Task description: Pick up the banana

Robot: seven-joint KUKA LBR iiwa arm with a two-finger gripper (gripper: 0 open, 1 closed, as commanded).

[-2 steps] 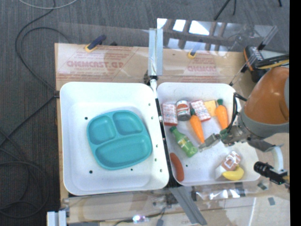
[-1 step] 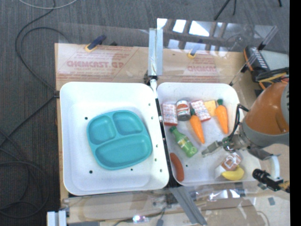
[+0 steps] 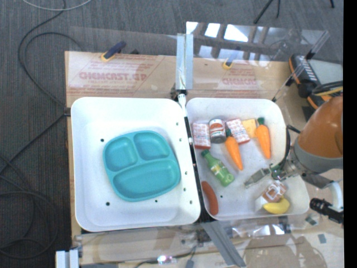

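The banana (image 3: 277, 206) lies in the right bin's (image 3: 245, 102) near right corner, touching a small packet (image 3: 273, 192). The tool (image 3: 274, 172) hangs just beyond it, low over the bin floor; I cannot tell its finger spread. A teal tray (image 3: 142, 164) sits in the left bin (image 3: 89, 149).

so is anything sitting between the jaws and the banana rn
Nearly. The gripper is low in the right bin, and the banana lies just below it in the picture, by the bin's near right corner. A small brown-and-white packet lies between the two, up against the banana's upper edge.
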